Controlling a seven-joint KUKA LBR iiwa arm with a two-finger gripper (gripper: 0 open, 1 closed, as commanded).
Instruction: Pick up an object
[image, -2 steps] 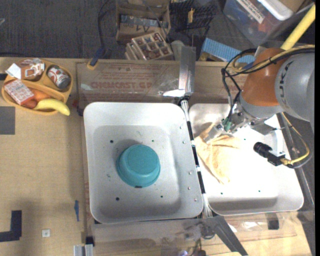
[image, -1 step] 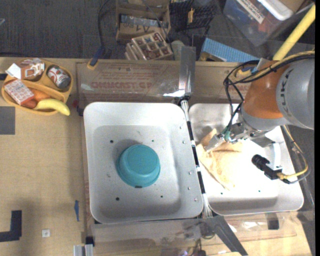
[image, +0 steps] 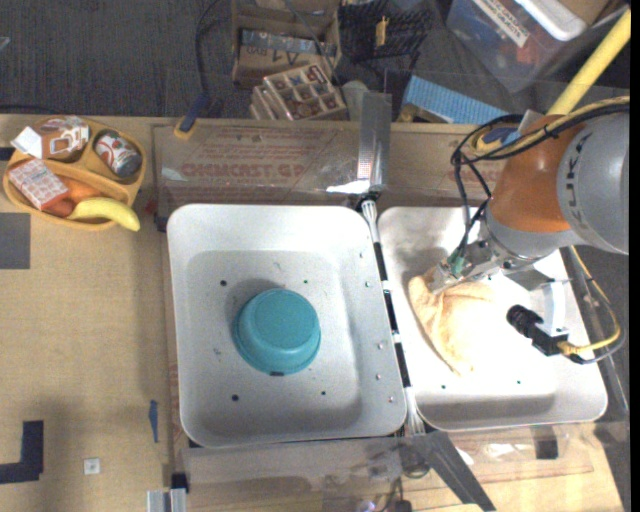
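From above, the camera view shows a brown wooden bench (image: 90, 340) carrying two shallow white plastic bins side by side. The left white bin (image: 200, 250) holds a round teal plastic bowl (image: 279, 330) turned upside down, sitting a little left of the bin's centre and apart from every wall. The right white bin (image: 540, 395) holds a crumpled pale yellow cloth (image: 455, 315), lying in the bin's left half, near the wall shared with the other bin. The grey arm with its orange band (image: 535, 195) comes in from the right and bends down over the right bin. Its gripper (image: 462, 266) sits at the upper edge of the cloth, seemingly touching the fabric; how far it is spread cannot be told, since the wrist hides it. On the bench's far left corner rests a yellow tray of toy food (image: 70, 180), with a yellow banana at its front edge.
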